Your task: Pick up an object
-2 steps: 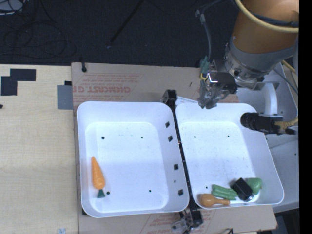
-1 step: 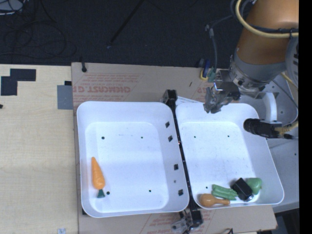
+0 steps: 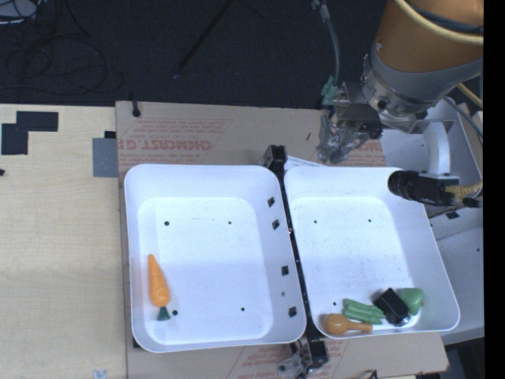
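The end effector [image 3: 338, 142] hangs above the far rim of the right bin [image 3: 442, 267], near the divider between the two bins, and nothing sits between its fingers. Whether they are spread or pressed together I cannot tell; the tips blur into the cardboard behind them.

The likeliest target, as I judge it, is the cluster in the near right corner of the right bin: a black block [image 3: 391, 305], a green pod [image 3: 363, 312], a rounder green piece [image 3: 411, 297] and an orange gourd-shaped toy [image 3: 345, 324]. They lie touching or overlapping, pressed close to the bin's near wall. That crowding is the main risk. A descent there could land the fingers on two things at once, pinch an edge and let it slip, or jam a finger against the sloped wall (which leaves little room on that side). The block lies partly over the pod, so lifting the pod alone looks awkward.

The carrot [image 3: 158, 282] in the left bin [image 3: 197, 181] is the cleaner option. It lies alone near the left wall, long axis running roughly far to near, its green stem end toward the near edge and its orange tip pointing away. A grip across its narrow width should suit it, though its closeness to the wall could crowd one finger.
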